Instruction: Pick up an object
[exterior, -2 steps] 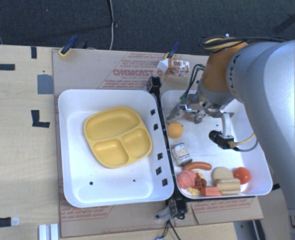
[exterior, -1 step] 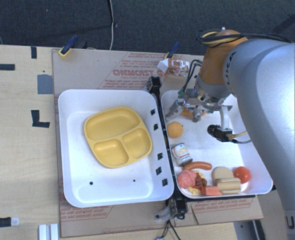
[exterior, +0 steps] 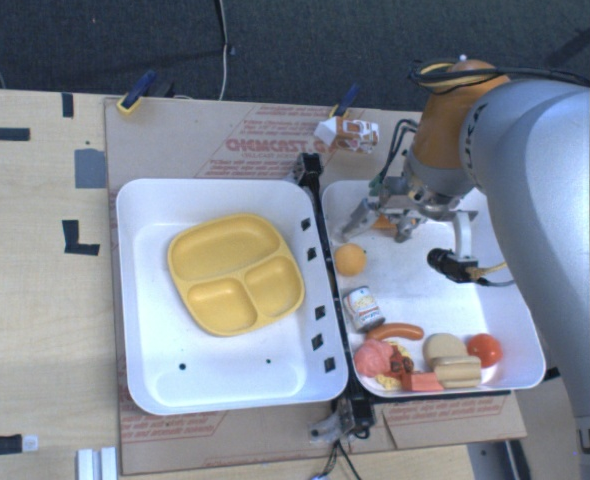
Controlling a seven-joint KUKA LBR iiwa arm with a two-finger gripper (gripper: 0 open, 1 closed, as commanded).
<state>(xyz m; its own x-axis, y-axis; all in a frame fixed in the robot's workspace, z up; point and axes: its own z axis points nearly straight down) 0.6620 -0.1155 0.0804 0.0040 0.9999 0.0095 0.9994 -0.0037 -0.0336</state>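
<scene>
Hovering w/ my gripper [exterior: 377,216] at back of right bin [exterior: 510,313], fingers spread, pinching nothing. Small orange piece [exterior: 385,223] lies btwn tips: prob light, hard plastic, slippery. Judge grip across narrow width. Orange ball [exterior: 350,259] nearby rolls; avoid.

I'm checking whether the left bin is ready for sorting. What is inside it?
The left bin holds one yellow divided plate, lying flat with its three sections bare. The bin floor beneath the plate is covered, so anything under it cannot be seen.
</scene>
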